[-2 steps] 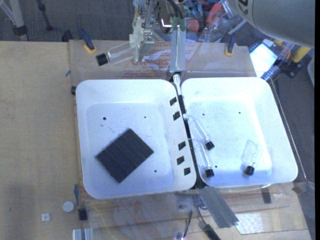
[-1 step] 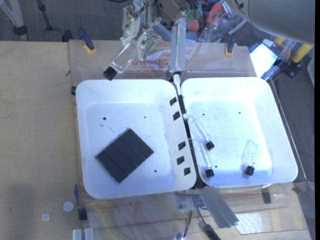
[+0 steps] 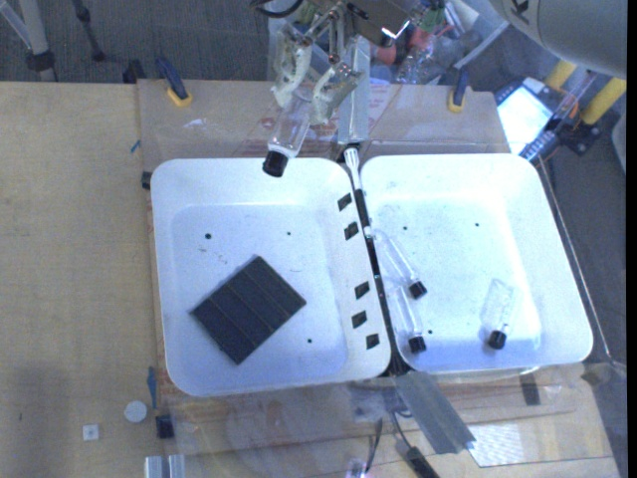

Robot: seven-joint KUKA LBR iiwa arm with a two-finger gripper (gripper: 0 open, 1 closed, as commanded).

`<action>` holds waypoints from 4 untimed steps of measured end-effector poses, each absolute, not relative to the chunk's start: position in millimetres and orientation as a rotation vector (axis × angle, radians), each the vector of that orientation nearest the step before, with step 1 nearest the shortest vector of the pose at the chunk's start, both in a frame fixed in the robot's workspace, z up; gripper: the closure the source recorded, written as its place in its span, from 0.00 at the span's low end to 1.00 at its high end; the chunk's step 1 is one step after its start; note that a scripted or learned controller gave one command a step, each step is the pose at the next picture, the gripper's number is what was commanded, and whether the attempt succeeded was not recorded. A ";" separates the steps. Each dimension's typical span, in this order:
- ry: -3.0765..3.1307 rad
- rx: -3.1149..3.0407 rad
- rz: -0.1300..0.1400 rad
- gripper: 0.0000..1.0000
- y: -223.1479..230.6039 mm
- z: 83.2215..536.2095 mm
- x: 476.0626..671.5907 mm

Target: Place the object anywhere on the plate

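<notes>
The gripper [image 3: 317,73] has its fingers clamped on a clear bottle [image 3: 285,135] up high over the back rim of the left bin [image 3: 169,267], so it is picked up, but not yet on the dark plate [image 3: 248,308].

I hold a clear plastic bottle [image 3: 287,137] with a black cap between my fingers, tilted, its cap end pointing down over the far rim of the left bin [image 3: 169,267]. The plate [image 3: 248,308], a dark, square, ridged slab, lies flat and turned diamond-wise on that bin's floor, well apart from the bottle.
</notes>
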State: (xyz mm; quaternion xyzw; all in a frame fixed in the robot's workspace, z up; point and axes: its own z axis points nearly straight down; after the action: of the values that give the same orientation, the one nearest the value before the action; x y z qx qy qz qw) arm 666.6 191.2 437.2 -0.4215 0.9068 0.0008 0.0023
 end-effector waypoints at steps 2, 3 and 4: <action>2.560 -1.810 0.002 1.00 211.8 436.8 666.8; 2.328 -2.096 0.000 1.00 217.6 436.7 666.6; 1.986 -2.421 -0.001 1.00 218.8 436.7 665.6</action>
State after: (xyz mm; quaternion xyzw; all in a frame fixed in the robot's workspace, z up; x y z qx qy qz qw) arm 665.6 218.8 436.7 -0.7731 0.6343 -0.0004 0.0051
